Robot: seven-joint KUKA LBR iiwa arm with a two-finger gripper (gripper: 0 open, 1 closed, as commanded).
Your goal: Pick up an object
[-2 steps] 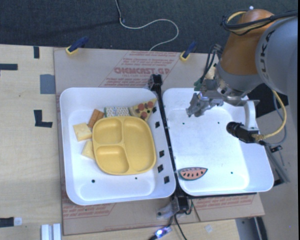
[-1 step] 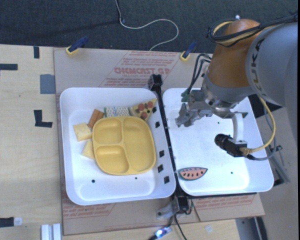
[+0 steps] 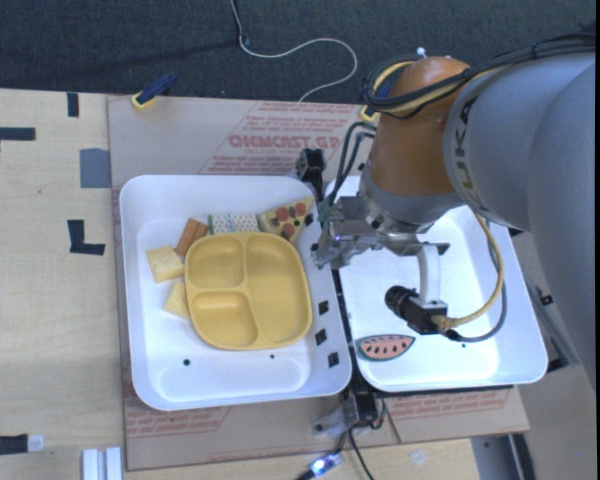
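Where bins meet, pincer [image 3: 325, 251] beside plate [image 3: 248, 290].

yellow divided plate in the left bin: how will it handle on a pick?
The yellow divided plate looks like moulded plastic, so probably stiff and light. It is broad and shallow, so a pinch would likely need the raised rim or a divider. Food pieces are tucked at its edge in the left bin, so pushing it would likely shove them.

Divided plate [image 3: 248, 290] in left bin [image 3: 140, 298] (toy foods behind it), watermelon slice [image 3: 385, 347] in right bin [image 3: 500, 363]
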